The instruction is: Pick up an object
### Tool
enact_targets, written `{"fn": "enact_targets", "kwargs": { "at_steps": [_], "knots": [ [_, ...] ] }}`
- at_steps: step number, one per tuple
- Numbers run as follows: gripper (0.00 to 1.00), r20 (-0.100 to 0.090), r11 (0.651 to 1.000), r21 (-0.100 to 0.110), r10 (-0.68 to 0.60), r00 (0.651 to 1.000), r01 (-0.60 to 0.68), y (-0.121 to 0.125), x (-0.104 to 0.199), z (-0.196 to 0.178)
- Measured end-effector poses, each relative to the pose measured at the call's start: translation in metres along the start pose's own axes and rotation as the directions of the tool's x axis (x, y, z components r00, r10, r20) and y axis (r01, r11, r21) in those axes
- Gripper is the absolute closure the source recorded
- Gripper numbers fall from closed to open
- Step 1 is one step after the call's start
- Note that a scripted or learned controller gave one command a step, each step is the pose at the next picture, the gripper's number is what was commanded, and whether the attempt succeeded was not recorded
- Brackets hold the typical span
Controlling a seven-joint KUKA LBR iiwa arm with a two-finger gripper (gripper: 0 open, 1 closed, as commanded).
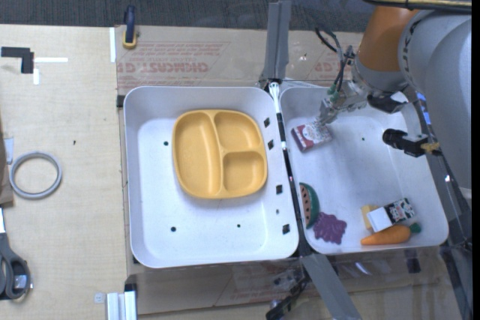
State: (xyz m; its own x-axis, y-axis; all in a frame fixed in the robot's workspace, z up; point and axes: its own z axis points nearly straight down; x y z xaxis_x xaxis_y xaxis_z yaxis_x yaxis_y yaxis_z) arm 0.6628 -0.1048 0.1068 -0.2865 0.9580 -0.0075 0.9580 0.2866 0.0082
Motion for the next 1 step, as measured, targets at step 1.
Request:
{"fn": "enact_targets", "kwargs": {
  "at_steps": [1],
  "knots": [
    [1.00,-0.004,0.986,0.009,0.169,0.986,-0.169,-0.0377,-0.0913,-0.0137]
  ]
}}
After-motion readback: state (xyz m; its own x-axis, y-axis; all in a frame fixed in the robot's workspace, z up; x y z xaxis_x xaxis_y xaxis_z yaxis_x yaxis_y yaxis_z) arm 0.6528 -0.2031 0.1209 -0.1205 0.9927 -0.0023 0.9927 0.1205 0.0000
